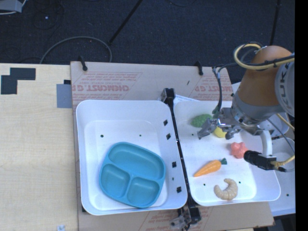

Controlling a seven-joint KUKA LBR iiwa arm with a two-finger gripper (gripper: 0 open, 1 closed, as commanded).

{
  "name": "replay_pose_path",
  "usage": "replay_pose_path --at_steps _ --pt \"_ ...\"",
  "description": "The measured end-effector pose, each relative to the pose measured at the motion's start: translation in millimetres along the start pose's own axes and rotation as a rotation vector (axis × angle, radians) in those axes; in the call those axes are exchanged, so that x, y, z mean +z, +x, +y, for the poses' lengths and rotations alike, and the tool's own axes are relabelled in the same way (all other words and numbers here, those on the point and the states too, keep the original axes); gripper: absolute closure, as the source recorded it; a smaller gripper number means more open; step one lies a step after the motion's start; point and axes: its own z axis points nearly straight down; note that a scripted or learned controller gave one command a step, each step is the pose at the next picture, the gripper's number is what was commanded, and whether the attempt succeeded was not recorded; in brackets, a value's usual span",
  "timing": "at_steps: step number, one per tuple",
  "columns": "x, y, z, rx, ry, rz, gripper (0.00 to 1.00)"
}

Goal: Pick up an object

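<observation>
Pincer (pixel 217 127) touching yellow toy (pixel 220 133) — green toy (pixel 200 120) beside

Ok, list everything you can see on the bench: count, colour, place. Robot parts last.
bins: two, white, side by side on the bench
tray: one, blue, three compartments, lying in the left bin
carrot: one, orange with a green top, middle of the right bin
croissant: one, tan, curved, near front of the right bin
green toy: one, green, far side of the right bin, left of the gripper
yellow toy: one, yellow, right bin, partly hidden under the gripper
pink toy: one, pinkish red, right bin, right of the carrot
cardboard sheet: one, brown with red print, under both bins
arm: one, grey and orange, reaching in from the right
gripper: one, grey metal, low over the right bin's far side
</observation>
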Motion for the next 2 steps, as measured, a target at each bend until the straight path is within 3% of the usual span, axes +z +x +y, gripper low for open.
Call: replay_pose_path --at_steps 2 --pt "98 -1 13 0.001 0.000 0.000 0.00"
